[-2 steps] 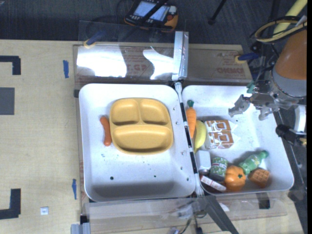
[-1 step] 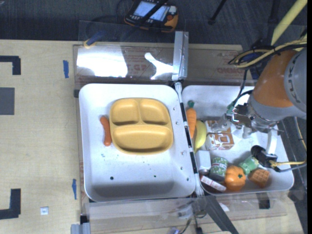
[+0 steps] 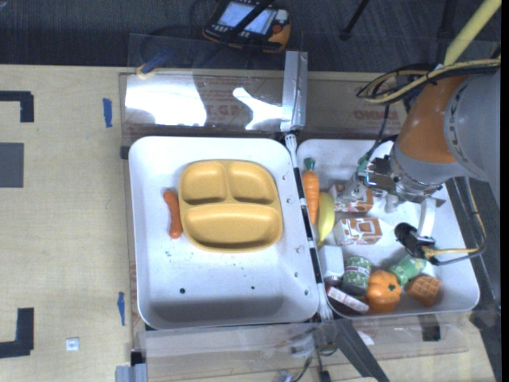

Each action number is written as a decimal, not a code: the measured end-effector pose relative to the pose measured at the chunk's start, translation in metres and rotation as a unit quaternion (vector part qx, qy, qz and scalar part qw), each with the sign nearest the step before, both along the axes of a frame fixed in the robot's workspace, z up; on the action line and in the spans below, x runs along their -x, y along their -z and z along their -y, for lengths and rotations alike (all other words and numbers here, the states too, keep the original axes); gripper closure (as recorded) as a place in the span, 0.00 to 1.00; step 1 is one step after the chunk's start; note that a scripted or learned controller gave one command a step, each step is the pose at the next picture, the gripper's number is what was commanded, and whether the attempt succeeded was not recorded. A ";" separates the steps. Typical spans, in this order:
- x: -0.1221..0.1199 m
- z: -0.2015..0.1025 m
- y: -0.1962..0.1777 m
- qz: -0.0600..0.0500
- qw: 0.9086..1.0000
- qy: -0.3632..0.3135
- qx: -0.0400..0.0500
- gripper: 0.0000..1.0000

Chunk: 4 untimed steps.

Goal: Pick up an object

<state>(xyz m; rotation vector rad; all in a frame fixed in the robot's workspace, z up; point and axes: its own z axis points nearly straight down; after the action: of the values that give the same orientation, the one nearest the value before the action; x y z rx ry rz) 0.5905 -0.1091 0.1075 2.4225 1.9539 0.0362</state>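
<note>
Grey arm with the orange band (image 3: 425, 126) reaches in from the right, over the right bin (image 3: 461, 297). The gripper (image 3: 374, 177) hangs over the upper middle of that bin, pointing down and left. Jaws: can't tell whether they are apart or together, the wrist body hides them from where I stand.

Closest thing to the jaws is the upper snack packet (image 3: 355, 200), white with orange print, lying just below and left of the gripper tip. Touching or not, can't tell. A lower snack packet (image 3: 359, 231) with the same look lies right under it.

Rest of the right bin:
- The toy carrot (image 3: 311, 191) lies along the left wall, green top pointing away from me.
- The yellow fruit (image 3: 326, 217), maybe a banana or lemon, sits just beside the carrot's lower end.
- The green can (image 3: 358, 267) lies below the packets.
- The orange toy fruit (image 3: 383, 290) is at the near edge.
- The small green item (image 3: 406, 270) is just right of and above the orange toy fruit.
- The brown waffle-like piece (image 3: 424, 290) is in the near right corner.
- The red and white wrapper (image 3: 345, 297) is against the near left corner.

Left bin (image 3: 151, 293): the yellow divided plate (image 3: 231, 205) sits centre-top. The orange toy sausage (image 3: 173, 213) lies just beside the plate's left edge, well apart from the gripper.

The wooden tabletop (image 3: 64, 213) carries blue tape marks (image 3: 107, 111). A handheld control pendant (image 3: 245, 22) lies on the dark floor behind the bins.
</note>
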 end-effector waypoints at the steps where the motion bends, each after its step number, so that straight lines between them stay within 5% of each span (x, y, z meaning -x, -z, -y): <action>1: -0.030 -0.003 0.000 0.001 1.000 -0.016 0.001 0.00; 2: -0.014 -0.010 0.000 0.009 0.999 0.042 0.000 0.00; 3: -0.043 -0.054 -0.078 -0.018 1.000 -0.001 -0.003 0.00; 4: -0.041 -0.011 -0.009 -0.005 0.992 -0.129 0.003 0.00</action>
<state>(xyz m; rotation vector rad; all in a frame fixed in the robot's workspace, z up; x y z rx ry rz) 0.6311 -0.0985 0.1165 2.1539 2.2535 0.0239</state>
